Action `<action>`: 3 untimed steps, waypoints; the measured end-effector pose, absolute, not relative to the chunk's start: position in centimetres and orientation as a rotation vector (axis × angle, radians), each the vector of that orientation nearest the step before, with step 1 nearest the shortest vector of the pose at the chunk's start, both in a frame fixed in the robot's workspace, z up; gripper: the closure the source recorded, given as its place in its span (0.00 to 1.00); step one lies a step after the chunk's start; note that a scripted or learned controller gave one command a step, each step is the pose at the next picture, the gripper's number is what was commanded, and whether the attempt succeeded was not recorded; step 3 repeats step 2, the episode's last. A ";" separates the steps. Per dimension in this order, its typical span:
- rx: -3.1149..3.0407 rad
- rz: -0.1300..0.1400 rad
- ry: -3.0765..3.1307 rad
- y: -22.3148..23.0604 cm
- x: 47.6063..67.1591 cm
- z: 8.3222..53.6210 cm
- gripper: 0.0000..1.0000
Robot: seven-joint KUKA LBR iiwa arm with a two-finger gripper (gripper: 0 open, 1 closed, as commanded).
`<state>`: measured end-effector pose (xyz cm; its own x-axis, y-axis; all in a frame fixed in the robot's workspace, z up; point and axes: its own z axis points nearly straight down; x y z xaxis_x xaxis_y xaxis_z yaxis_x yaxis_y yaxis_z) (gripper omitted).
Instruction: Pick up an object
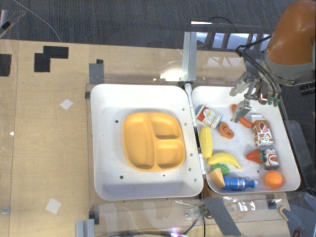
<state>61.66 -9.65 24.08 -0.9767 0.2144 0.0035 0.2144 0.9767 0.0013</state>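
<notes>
Two shallow white bins sit side by side on the counter [44, 147], and the arm [291, 38] leans in from three o'clock over the far corner of the right bin [291, 179]. Its claw [243, 107] hangs at about one o'clock in that bin, fingers pointing down; their tips stand a little apart with nothing between them, so I read it as narrowly open and holding nothing, though the metal is small and bright against the white floor. The likely target is the small orange carrot-like piece [245, 122] lying just under and beside the fingertips; whether they touch it I cannot tell. The other toys crowd the same bin: a small carton [208, 116] at eleven o'clock, a brown ring-shaped piece [226, 130] near the middle, a corn cob [206, 141] lying along the nine o'clock wall, a banana [224, 159] below it, a blue bottle [239, 183] at six, an orange [273, 179] at five, and a brown can [262, 133] toward three with a red-and-white piece [266, 157] under it. The left bin [106, 181] carries a yellow divided tray [153, 140] in its middle, probably set there as the drop place. Being clustered so tightly, the toys leave little room for the fingers, which may explain the approach from the bin's sparser far end.
</notes>
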 end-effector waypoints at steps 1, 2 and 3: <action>-0.200 0.002 -3.140 -15.5 59.4 18.9 0.00; -1.084 -0.002 -2.953 -14.2 61.2 11.8 0.00; -1.084 -0.002 -2.953 -14.2 61.2 11.8 0.00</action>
